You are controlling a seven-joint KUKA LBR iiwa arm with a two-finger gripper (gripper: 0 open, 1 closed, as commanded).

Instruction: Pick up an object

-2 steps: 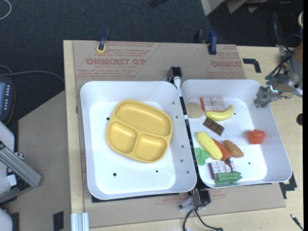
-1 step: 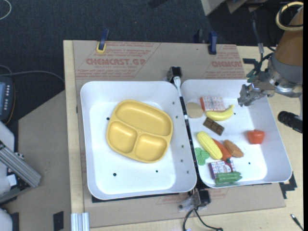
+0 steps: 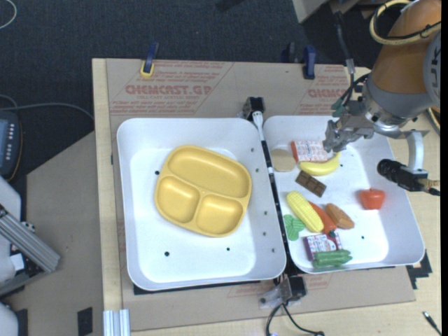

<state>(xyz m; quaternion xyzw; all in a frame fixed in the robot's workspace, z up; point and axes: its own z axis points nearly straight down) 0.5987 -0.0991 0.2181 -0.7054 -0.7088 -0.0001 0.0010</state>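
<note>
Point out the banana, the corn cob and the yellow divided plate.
banana (image 3: 320, 166): camera view, middle of its curved body.
corn cob (image 3: 305, 211): camera view, middle of the cob.
yellow divided plate (image 3: 204, 165): camera view, floor of its large compartment.

A yellow divided plate (image 3: 203, 190) sits in a white bin (image 3: 133, 187); banana (image 3: 320, 166) yellow, tomato (image 3: 372, 199) red.

yellow three-compartment plate (image 3: 203, 190) lying flat in the middle of the left white bin (image 3: 140, 152). under the bins, a brown board (image 3: 210, 82) printed with red lettering. yellow clamp (image 3: 148, 65) on the board's far edge at left, blue clamp (image 3: 309, 61) at right. black clip (image 3: 253, 107) at the bins' far junction. all around, dark carpet (image 3: 105, 12).
</note>
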